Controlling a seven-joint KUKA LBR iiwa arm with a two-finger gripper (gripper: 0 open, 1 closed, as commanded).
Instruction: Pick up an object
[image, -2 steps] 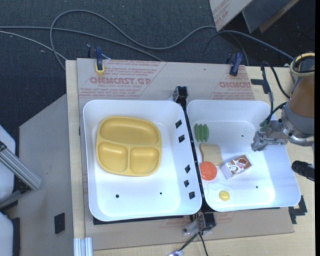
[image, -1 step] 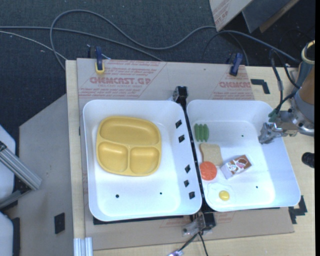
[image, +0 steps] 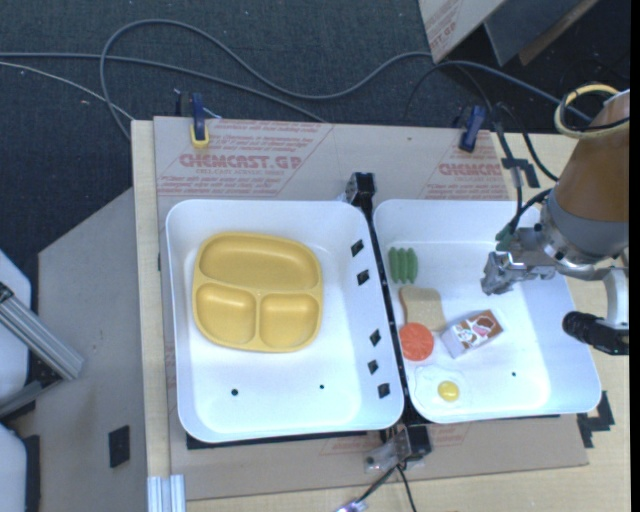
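The right bin (image: 560, 395) holds several toy food items. A green ridged piece (image: 403, 264) lies at its upper left, a tan block (image: 421, 303) below it, an orange-red round piece (image: 417, 342) lower still. A fried egg (image: 445, 389) sits near the bin's front. A small white carton with a red label (image: 472, 333) lies mid-bin. My gripper (image: 499, 276) hangs over the bin's middle, just above and right of the carton, with nothing visibly between its fingers.
The left bin (image: 190, 330) holds a yellow three-compartment plate (image: 258, 291). A black divider with clips (image: 372, 290) runs between the bins. Blue clamps (image: 199, 119) hold the board at the back. Cables trail near the arm on the right.
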